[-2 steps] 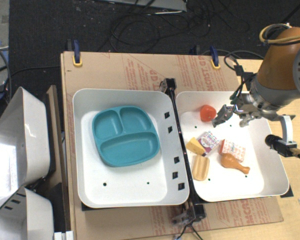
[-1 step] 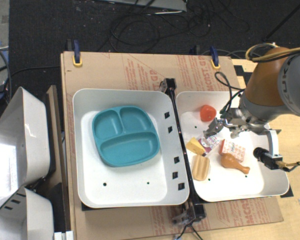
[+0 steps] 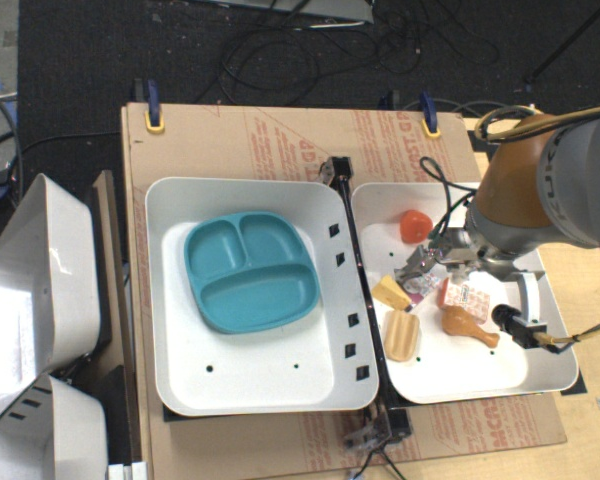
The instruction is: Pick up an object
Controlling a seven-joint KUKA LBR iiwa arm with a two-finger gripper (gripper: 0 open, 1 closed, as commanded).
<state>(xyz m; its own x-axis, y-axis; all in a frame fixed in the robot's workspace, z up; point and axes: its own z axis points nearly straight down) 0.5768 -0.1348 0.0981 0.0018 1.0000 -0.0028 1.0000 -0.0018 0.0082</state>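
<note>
The gripper [image 3: 421, 264] is seen low in the right bin [image 3: 550, 373]; its grip cannot be told. Beside it lie a yellow wedge [image 3: 391, 293], a tan bun [image 3: 401, 335], a drumstick [image 3: 468, 324] and a red piece [image 3: 415, 225], apparently ungrasped.

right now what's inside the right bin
The right bin holds a red piece, a yellow wedge, a tan bun, a white packet and a brown drumstick. The arm covers the bin's far right part, and whatever lies under it.
</note>
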